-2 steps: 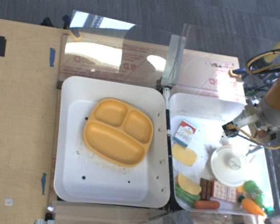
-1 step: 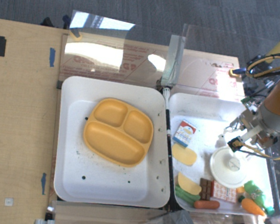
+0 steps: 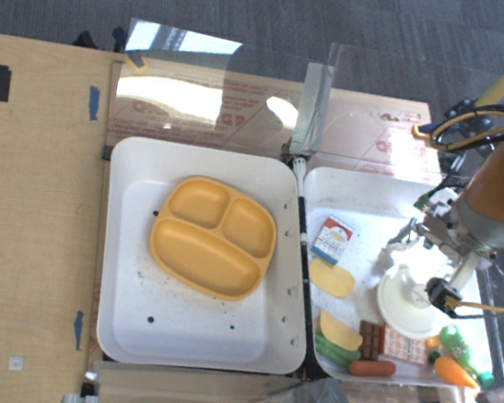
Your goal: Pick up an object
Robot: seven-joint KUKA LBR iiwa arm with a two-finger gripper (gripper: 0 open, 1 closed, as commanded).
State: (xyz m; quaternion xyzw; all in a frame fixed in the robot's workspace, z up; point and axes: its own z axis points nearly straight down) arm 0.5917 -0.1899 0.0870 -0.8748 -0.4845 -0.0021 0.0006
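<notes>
My gripper [image 3: 416,273] hangs in the right bin [image 3: 371,197], open, with one finger at the left and one at the right of a white round dish [image 3: 407,306]. The dish lies just below the fingertips; I cannot tell whether they touch it. Nothing is held between the fingers. A small blue, white and red carton [image 3: 332,240] lies left of the gripper, and a flat yellow piece [image 3: 332,279] sits below the carton.
Along the right bin's front lie a yellow wedge [image 3: 341,331], a green cucumber [image 3: 335,351], a brown bar [image 3: 371,339], a red sausage [image 3: 371,368] and a carrot [image 3: 453,371]. The left bin [image 3: 124,252] holds a yellow divided plate [image 3: 214,237].
</notes>
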